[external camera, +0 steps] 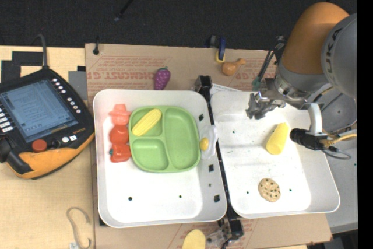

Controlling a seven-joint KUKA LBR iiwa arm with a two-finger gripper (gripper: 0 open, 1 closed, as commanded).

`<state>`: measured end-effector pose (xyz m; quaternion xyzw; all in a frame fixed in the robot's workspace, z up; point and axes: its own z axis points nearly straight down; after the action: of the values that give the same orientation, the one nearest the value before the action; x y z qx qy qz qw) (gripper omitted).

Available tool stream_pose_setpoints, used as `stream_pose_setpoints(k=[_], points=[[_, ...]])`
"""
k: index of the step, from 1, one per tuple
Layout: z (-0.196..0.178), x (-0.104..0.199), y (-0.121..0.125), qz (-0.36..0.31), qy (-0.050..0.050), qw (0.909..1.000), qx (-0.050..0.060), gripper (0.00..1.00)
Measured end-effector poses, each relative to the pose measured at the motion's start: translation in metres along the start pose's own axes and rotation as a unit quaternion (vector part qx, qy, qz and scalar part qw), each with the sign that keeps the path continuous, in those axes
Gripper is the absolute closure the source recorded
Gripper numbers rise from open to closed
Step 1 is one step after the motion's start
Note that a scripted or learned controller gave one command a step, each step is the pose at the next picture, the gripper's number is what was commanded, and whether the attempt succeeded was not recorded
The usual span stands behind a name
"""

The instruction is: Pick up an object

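Observation:
In the right bin lie a yellow block and a round cookie. My gripper hangs over the bin's back left part, up and to the left of the yellow block, and nothing shows between its fingers. The left bin holds a green divided plate with a yellow corn cob on it. A red and orange toy lies beside the plate's left edge. A small yellow piece sits at the plate's right rim.
A teach pendant rests on the bench at the left. A purple toy and an orange duck-like toy lie on the cardboard behind the bins. Another yellow object sits below the bins' front edge.

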<state>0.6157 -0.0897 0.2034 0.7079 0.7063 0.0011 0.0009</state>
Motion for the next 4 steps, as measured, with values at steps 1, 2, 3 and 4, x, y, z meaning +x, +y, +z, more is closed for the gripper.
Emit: stream_pose_setpoints(k=[1,2,3,4], points=[[-0.026,-0.002,0.0,0.0,0.0,1.0,0.001,1.0],[-0.033,0.034,-0.04,-0.002,0.001,1.0,0.004,1.0],[-0.021,0.069,-0.089,-0.002,0.001,1.0,0.005,1.0],[-0.017,0.069,-0.097,0.001,0.0,1.0,0.004,1.0]])
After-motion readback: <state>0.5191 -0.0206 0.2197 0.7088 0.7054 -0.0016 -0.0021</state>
